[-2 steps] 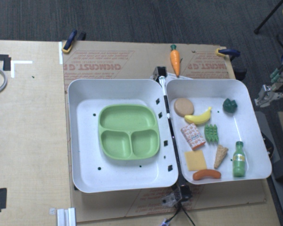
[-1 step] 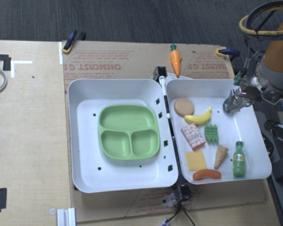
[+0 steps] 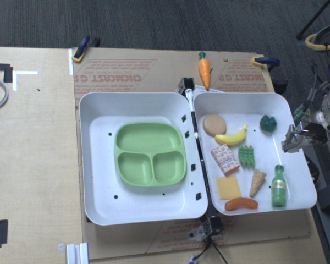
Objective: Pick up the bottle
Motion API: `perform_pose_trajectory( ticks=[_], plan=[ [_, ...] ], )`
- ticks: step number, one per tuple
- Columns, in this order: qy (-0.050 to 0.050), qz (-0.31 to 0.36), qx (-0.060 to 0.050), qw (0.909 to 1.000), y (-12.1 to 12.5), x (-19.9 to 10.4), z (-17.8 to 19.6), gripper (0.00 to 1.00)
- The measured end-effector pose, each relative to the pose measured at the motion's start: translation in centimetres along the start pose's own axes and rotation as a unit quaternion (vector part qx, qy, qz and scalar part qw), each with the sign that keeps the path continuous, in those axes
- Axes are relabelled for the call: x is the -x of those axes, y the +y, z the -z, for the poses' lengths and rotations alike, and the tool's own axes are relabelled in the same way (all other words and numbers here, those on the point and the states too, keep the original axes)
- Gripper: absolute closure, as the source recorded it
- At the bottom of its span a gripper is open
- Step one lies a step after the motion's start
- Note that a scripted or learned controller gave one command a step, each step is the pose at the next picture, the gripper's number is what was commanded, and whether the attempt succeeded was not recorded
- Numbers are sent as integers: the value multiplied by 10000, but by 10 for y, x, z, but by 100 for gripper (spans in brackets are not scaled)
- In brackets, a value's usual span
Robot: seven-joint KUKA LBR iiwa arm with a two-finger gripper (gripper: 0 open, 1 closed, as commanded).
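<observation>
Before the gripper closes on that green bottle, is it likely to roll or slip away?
The green bottle lies on its side in the right bin, so a nudge could probably roll it. Its rounded, likely smooth plastic body may slip between fingers. It looks small, likely light.

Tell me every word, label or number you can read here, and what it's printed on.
Red print on the cardboard sheet under the bins: upside down and blurred, so I can't read it for sure.
Label on the green bottle: too small to read.
Print on the small red and white box: too small to read.
</observation>
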State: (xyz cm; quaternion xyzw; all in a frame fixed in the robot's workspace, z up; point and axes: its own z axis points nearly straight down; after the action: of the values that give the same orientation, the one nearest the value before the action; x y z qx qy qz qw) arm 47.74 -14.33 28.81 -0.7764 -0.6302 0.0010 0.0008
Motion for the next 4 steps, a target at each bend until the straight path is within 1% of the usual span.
perform_pose_trajectory(
  ticks=[1,2,3,4],
  plan=[
    [-1,-688,4,9976,-14,-66,-96,100],
    [-3,-1768,6,9842,-5,-25,-26,100],
    [-3,-2301,-7,9732,-16,-119,-72,100],
    [-6,-3256,-10,9455,-46,-217,-97,100]
  ],
)
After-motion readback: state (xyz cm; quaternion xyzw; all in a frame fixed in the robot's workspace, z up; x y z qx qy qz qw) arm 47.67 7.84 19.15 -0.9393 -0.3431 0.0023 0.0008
